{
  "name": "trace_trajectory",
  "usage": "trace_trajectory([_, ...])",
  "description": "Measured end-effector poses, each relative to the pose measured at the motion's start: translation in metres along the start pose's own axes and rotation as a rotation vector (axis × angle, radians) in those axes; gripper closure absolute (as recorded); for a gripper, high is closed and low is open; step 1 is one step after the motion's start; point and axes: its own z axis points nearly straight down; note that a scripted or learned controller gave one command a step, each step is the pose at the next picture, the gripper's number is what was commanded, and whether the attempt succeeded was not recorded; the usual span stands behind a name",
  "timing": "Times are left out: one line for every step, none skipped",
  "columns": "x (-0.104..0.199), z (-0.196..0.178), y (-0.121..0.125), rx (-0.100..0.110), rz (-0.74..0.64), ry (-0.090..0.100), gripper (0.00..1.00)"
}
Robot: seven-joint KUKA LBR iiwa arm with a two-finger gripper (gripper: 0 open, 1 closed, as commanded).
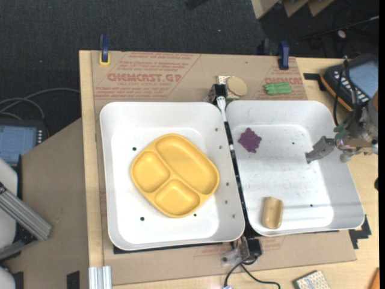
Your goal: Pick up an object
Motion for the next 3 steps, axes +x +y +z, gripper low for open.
trace_trajectory([0.021, 0.144, -0.01, 0.003, -0.001, 0.002, 0.0])
trace_trajectory([-0.042, 0.14, -0.01, 0.0, -0.003, 0.01, 0.0])
trace_trajectory([0.062, 0.141, 0.009, 0.001, -0.011, 0.007, 0.0])
